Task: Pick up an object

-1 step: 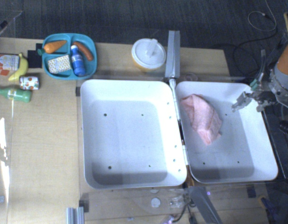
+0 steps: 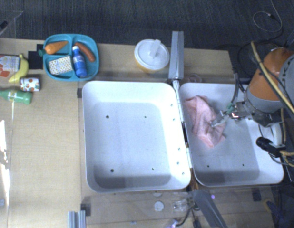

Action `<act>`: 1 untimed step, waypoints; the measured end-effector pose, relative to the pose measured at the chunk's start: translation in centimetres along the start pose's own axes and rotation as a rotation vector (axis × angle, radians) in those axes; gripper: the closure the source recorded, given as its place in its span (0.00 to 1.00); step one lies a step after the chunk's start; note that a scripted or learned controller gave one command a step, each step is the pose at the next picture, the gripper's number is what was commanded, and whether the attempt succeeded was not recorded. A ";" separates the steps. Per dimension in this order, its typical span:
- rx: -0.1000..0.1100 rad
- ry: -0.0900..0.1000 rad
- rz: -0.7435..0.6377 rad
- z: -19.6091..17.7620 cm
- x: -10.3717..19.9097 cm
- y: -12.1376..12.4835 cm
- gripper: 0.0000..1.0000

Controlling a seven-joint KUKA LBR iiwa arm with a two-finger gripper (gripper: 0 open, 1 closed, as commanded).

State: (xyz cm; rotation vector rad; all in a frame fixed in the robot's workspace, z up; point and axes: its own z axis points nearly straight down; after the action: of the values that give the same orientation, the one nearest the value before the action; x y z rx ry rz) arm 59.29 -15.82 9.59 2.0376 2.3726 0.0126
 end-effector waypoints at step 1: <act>-0.007 -0.005 -0.140 0.1 6.7 1.0 0.00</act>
State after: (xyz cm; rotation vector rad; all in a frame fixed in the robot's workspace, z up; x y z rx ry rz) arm 59.27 -9.04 9.47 1.8608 2.5021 0.0147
